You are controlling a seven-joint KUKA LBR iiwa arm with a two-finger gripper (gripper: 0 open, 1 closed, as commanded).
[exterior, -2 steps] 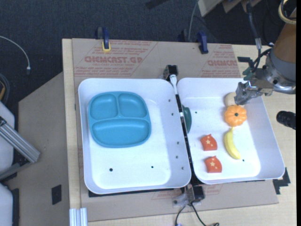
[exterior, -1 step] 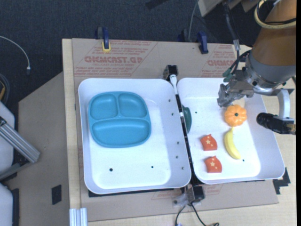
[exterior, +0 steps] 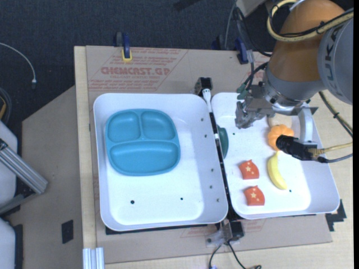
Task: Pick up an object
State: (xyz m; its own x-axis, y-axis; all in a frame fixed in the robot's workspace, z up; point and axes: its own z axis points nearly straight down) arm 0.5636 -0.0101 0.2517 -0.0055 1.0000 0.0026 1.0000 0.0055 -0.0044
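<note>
Camera view: we see the arm [exterior: 305, 43] reach in from the upper right, its orange band bulging above the grey wrist, with the wrist bent down over the far part of the right bin [exterior: 314, 203]. The end effector [exterior: 245, 118] hangs low over that bin's far left corner, pointing down at the white floor; we cannot tell how it is set, since the metal parts blur together at this slant. We see nothing gripped in it.

In the right bin we find an orange [exterior: 279, 135] just right of the end effector, partly behind a black fitting with a yellow cable. A banana [exterior: 276, 172] lies just below the orange, running toward the near edge. Left of the banana sit two red pieces, one [exterior: 249, 169] nearer the bin's middle and one [exterior: 254, 195] closer to the near rim, apart from each other. A dark green thing [exterior: 223, 140] rests against the bin's left wall.

The left bin [exterior: 112, 206] carries a blue divided tray [exterior: 143, 142] in its far left part. Both bins rest on the counter [exterior: 140, 66], a brown board with red lettering.
</note>
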